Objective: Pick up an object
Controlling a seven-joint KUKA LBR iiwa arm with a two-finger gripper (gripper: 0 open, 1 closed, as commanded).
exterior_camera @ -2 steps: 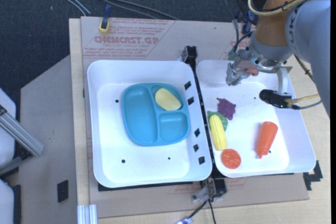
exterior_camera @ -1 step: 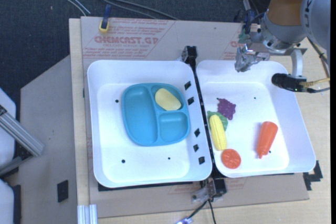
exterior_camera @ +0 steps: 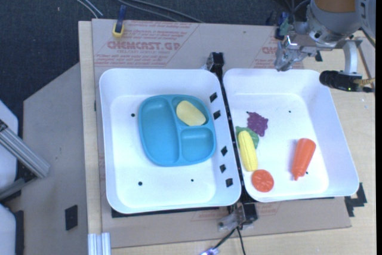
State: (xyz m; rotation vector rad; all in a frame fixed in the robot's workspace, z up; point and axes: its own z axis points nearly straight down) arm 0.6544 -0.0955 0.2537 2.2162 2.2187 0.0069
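Hovering above the right bin's [exterior_camera: 334, 128] far rim, gripper [exterior_camera: 288, 61] holds nothing visible; finger state unclear. Carrot [exterior_camera: 302, 156], corn [exterior_camera: 247, 150], tomato [exterior_camera: 262, 180] lie inside.

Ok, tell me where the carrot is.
The carrot lies in the right bin, near its right wall, pointing roughly up the camera view, with the tomato to its lower left and the corn further left.

A blue plate [exterior_camera: 170, 134] is showing a yellow piece [exterior_camera: 191, 112]; the white bins [exterior_camera: 119, 176] are holding purple grapes [exterior_camera: 258, 123], yellow corn [exterior_camera: 248, 151], a red tomato [exterior_camera: 262, 180] and an orange carrot [exterior_camera: 302, 156].
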